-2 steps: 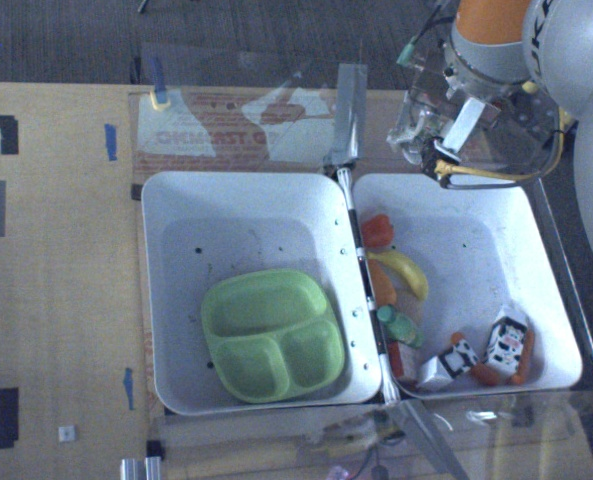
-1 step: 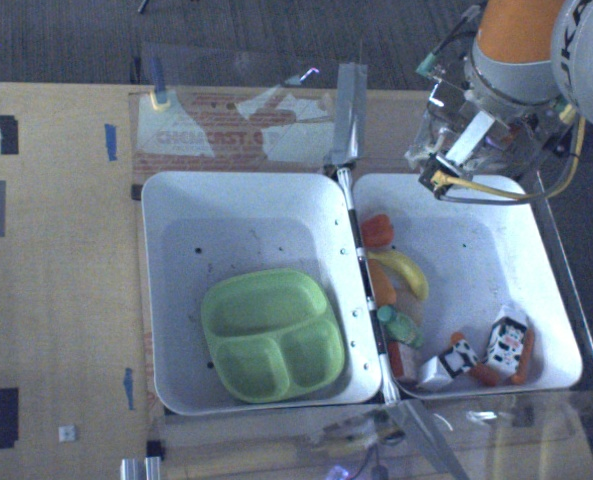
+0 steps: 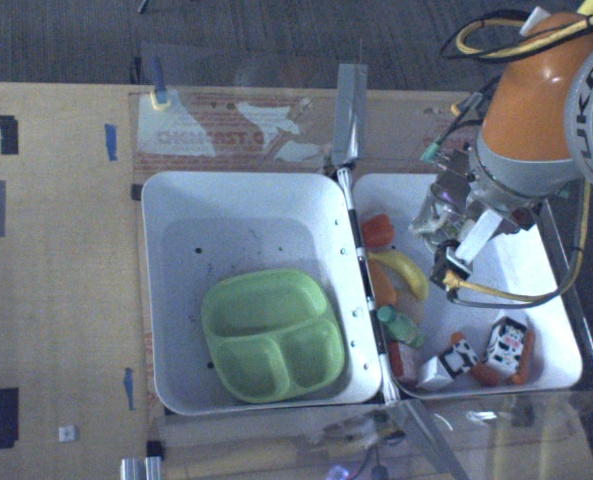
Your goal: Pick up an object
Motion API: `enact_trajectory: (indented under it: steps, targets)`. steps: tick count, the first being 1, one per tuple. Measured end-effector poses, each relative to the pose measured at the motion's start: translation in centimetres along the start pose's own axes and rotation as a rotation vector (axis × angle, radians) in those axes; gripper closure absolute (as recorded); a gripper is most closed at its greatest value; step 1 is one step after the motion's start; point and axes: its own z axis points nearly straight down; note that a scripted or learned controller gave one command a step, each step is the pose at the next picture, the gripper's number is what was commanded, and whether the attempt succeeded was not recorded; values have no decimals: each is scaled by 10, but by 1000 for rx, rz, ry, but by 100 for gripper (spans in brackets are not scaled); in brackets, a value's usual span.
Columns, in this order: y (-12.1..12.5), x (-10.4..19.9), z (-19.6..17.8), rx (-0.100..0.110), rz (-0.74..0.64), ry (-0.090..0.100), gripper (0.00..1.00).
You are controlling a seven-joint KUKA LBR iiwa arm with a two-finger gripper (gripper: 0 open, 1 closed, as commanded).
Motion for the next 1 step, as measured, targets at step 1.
enact_trajectory:
  steps: [1]
  targets:
    - [-80,3,30,2,155,-1,100]
